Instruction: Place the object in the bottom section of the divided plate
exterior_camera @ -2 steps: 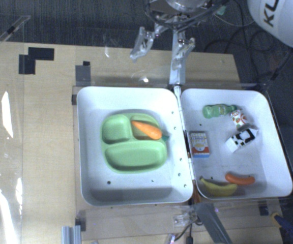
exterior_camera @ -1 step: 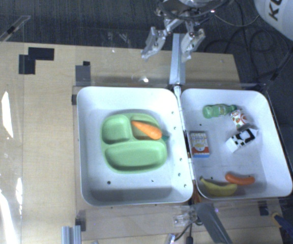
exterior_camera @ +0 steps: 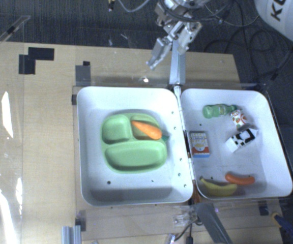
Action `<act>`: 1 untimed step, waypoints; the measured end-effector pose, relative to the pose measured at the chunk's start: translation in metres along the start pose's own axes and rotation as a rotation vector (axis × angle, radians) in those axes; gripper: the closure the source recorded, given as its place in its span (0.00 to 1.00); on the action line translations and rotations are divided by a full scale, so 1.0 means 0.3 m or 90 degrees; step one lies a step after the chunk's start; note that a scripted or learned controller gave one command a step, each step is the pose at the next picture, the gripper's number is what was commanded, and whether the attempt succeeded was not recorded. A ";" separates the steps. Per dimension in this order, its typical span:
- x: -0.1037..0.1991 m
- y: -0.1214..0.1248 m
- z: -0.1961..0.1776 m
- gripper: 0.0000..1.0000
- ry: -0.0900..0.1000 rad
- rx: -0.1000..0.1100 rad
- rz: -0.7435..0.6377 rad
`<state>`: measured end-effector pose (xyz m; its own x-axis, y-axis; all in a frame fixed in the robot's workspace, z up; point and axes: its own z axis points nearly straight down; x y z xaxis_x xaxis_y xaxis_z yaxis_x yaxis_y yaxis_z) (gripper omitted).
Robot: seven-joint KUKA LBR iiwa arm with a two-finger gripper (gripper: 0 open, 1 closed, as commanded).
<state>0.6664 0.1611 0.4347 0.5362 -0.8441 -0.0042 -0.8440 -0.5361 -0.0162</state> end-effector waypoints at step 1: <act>0.000 -0.018 0.004 0.00 -0.001 -0.002 -0.135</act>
<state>0.6709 0.1639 0.4337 0.7018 -0.7124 -0.0021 -0.7124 -0.7017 -0.0138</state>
